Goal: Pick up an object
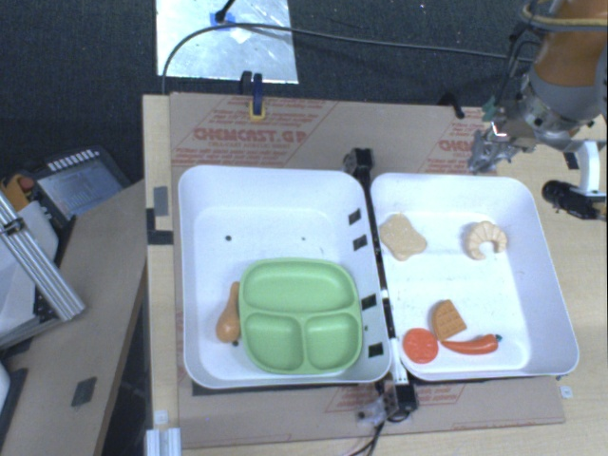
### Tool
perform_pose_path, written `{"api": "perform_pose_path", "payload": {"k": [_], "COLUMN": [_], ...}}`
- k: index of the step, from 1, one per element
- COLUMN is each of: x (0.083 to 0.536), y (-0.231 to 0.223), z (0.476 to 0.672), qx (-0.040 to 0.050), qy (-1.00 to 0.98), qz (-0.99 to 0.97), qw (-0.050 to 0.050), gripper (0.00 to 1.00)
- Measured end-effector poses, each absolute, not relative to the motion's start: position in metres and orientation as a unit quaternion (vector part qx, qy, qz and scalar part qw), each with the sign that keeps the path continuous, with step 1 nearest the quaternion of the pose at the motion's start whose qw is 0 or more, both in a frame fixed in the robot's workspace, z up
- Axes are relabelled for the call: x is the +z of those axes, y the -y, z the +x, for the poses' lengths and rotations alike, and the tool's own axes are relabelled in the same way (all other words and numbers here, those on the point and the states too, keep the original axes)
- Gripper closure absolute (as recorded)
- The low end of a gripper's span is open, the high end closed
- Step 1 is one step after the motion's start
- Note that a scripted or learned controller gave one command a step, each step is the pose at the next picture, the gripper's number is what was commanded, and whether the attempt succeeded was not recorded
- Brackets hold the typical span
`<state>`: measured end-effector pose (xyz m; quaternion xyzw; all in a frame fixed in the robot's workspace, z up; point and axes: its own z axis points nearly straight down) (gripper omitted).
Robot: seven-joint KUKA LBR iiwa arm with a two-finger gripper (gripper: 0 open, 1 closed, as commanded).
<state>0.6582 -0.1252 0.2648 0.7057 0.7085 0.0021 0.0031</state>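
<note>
From above the desk (104, 255): my tool (486, 152) hangs just past the far edge of the right bin (546, 283), over brown cardboard (313, 126); I cannot tell how it stands, apart or together; nothing is visibly gripped. In that bin lie a tan bread slice (402, 237), a croissant (484, 239), a cracker (447, 318), a tomato (421, 346) and a red chili (469, 345); the left bin (266, 207) bears a green divided tray (300, 314) with a drumstick (229, 315) touching its left side.
</note>
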Motion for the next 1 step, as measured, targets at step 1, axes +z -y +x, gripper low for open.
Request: {"api": "perform_pose_path", "payload": {"k": [1], "x": [0.2572], "y": [0.0667], "z": [0.6432], "qx": [0.0009], "qy": [-0.710], "qz": [0.704], "qw": [0.000], "gripper": [1.00]}}
